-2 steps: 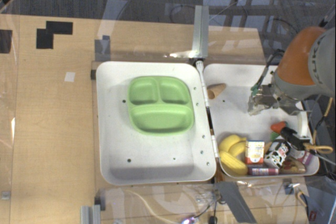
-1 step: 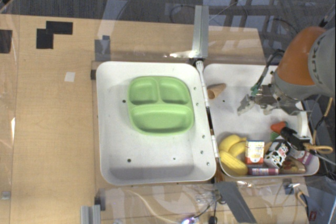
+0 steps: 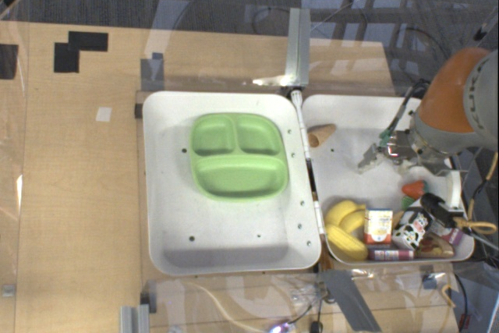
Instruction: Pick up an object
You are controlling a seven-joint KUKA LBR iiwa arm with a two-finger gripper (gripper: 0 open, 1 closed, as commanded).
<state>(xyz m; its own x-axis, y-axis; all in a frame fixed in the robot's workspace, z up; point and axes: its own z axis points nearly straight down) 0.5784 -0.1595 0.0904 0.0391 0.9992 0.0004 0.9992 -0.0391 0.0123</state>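
Pincer (image 3: 382, 152) hangs over bare floor of the right bin (image 3: 343, 168), its spread unclear and nothing seen pinched, while likely pickings — banana (image 3: 347, 228), small carton (image 3: 379, 227), bread-like piece (image 3: 320, 135) — crowd the bin's edges; green tray (image 3: 238, 154) fills left bin.

Camera: was fixed above the bench (image 3: 70, 191), looking down at a slant.
Framing: took in both bins, left bin (image 3: 168, 191) and right bin (image 3: 351, 117), from some distance.
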